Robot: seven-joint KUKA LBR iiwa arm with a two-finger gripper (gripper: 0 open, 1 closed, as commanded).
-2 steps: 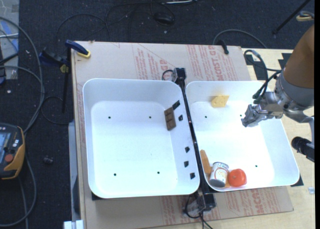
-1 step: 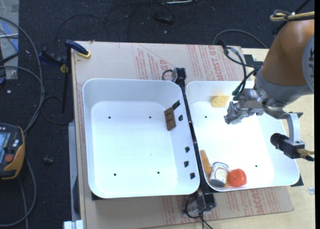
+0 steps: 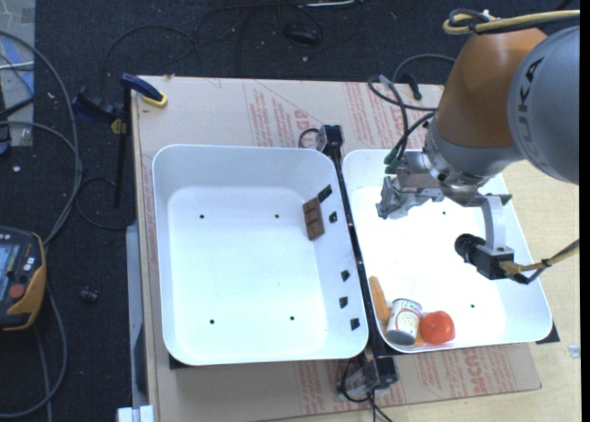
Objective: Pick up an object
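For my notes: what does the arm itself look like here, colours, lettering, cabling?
Grey KUKA arm with dark lettering on its shell, a broad orange band above the wrist, a yellow cable running over the top, and a metallic grey pincer with black wiring beside it.

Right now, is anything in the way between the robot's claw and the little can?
Nothing visible is. The gripper hangs over the right bin's far end; bare white floor lies between it and the can in the near corner, beside a carrot and tomato.

dark carpet floor (image 3: 74, 33) with loose black cables (image 3: 138, 38)
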